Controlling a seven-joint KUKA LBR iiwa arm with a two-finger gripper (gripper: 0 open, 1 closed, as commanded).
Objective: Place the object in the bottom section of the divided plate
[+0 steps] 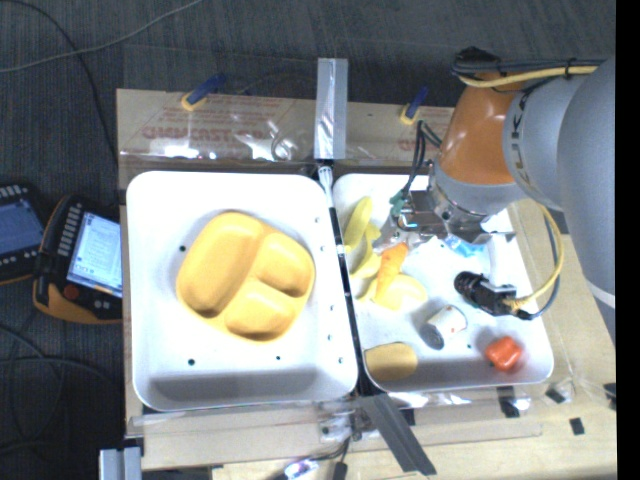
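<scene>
We see the gripper (412,218) low over the right bin (535,363), above a heap of toy food.

The yellow divided plate (245,273) lies in the left bin (150,368). An orange carrot-like piece (392,256) sits just below the gripper, beside yellow pieces (400,293); we cannot tell whether the gripper is clenched or holds anything. A red piece (503,352) lies well apart.

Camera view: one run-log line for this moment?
arm: over right bin | hand: low above toy food pile, by orange piece | grasp: unclear | yellow divided plate: left bin, nothing in it | task: not done
</scene>
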